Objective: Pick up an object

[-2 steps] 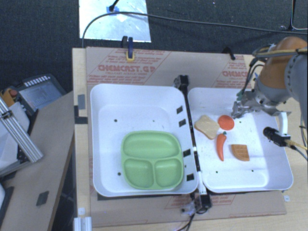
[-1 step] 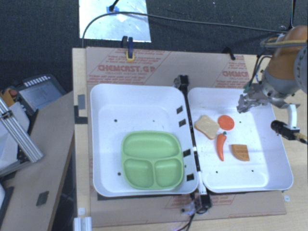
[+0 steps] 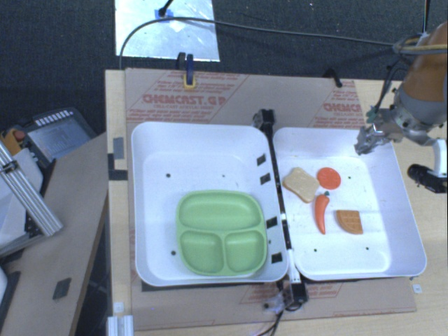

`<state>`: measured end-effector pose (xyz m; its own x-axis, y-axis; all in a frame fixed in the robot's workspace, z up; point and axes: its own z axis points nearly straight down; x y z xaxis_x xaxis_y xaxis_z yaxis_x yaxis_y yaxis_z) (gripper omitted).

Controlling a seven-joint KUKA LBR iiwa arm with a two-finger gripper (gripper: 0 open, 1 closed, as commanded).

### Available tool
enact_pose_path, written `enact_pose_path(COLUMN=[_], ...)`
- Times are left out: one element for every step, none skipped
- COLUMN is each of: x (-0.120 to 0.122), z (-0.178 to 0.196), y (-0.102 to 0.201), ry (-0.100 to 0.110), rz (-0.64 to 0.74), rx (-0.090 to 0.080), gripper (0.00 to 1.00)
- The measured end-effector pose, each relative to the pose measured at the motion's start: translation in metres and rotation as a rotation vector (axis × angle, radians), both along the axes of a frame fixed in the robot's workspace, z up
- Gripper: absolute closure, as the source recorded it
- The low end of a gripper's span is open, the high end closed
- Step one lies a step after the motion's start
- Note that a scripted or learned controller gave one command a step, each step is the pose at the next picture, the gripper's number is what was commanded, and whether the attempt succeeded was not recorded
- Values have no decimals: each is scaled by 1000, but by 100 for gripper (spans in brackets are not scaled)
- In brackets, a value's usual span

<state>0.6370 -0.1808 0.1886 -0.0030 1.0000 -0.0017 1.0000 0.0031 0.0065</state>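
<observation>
Camera view takes in two shallow white bins side by side on a brown cardboard sheet (image 3: 210, 96). Inside the left bin (image 3: 150, 187) lies a green divided plate (image 3: 221, 232), set toward the near right corner, with one long compartment on its far side and two smaller ones on its near side.

Resting on the floor of the right bin (image 3: 402, 250) are four small food-shaped pieces, grouped in its left half. A tan bread slice (image 3: 301, 184) lies nearest the divider between the bins. Just right of it sits a round red tomato slice (image 3: 329, 178). An orange carrot (image 3: 320, 213) lies nearer the camera, pointing toward the near edge, its top close to both the bread and the tomato. A square waffle piece (image 3: 349, 221) lies just right of the carrot.

Beyond the bins, a yellow clamp (image 3: 189, 72) grips the far edge of the cardboard, and a shiny metal plate (image 3: 166, 16) lies on the dark floor behind it. A grey device (image 3: 52, 135) sits on the table at the far left.

At the right bin's far right corner is the gripper (image 3: 365, 143), with the arm behind it. Whether it is released or clenched cannot be told. All four pieces lie well apart from it, to its near left, the tomato slice being the closest.
</observation>
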Motion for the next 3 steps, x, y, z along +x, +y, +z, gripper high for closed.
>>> enact_pose_path(x=[0, 2, 0], z=[45, 99, 100], y=[-4, -4, 49], ry=[0, -1, 4], rz=[1, 2, 6], rx=[0, -1, 3], gripper=[100, 100, 100])
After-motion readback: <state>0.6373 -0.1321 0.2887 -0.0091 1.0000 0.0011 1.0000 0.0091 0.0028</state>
